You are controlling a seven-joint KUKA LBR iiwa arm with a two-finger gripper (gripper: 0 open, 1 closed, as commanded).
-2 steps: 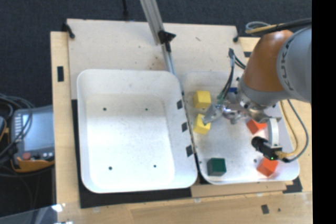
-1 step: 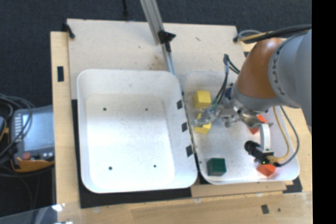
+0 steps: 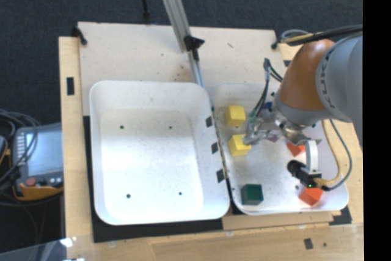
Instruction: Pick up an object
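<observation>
grey arm [image 3: 317,85] with orange band, highest thing over the bench, reaching in from the right over the right bin [image 3: 333,208]. gripper [image 3: 249,136] down at the bin's left half, fingertips at the upper right edge of a yellow block [image 3: 239,145]; touching or just above, cannot tell. fingers open or shut: cannot tell, too blurred and partly hidden by the wrist.

second yellow block [image 3: 235,115] just above the first, near the bin's left wall, apart from the gripper. dark green block [image 3: 252,194] low in the right bin, near its front left corner, lying alone. orange block [image 3: 310,195] at the front right of the same bin, just below a black fitting with a small green light on the wrist cabling. another orange-red piece [image 3: 295,148] part-hidden under the wrist, shape unclear.

left bin [image 3: 98,131] beside the right one, rims nearly touching, white floor speckled with a few dark dots.

slanted aluminium strut [image 3: 174,6] rising from the back of the bench between the bins. grey box with cables [image 3: 36,159] off the bench at far left.
</observation>
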